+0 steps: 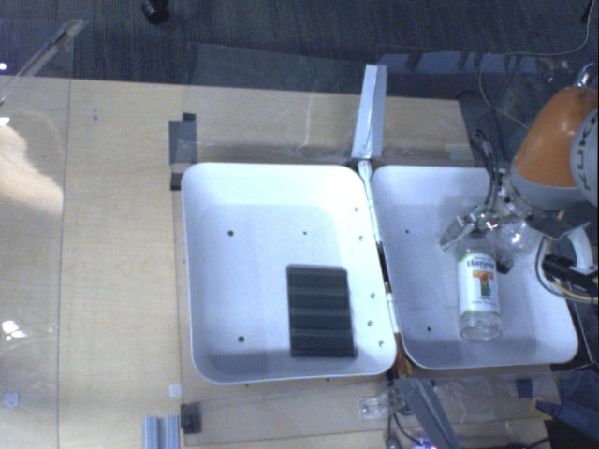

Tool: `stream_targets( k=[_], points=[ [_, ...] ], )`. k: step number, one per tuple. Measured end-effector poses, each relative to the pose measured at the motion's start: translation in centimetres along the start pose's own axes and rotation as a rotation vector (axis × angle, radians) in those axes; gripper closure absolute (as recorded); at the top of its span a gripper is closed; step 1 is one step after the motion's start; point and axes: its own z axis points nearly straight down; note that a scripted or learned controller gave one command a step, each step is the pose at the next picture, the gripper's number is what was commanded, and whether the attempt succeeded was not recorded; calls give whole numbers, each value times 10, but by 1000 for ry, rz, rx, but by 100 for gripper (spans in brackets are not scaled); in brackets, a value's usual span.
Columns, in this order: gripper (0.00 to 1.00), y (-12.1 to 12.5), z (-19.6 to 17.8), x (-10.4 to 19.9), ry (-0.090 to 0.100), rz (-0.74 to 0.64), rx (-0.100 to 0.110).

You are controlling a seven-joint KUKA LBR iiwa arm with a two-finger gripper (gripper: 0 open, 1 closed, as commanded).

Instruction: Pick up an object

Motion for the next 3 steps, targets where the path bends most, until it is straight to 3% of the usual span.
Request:
stream_targets(
  k=[1,2,3],
  points=[
    [0,-22,-2,35,-4,-117,-4],
    [0,-60,-3,33,-9,-317,-7],
    [100,-56,-15,33,-13,-316,-14]
  ],
)
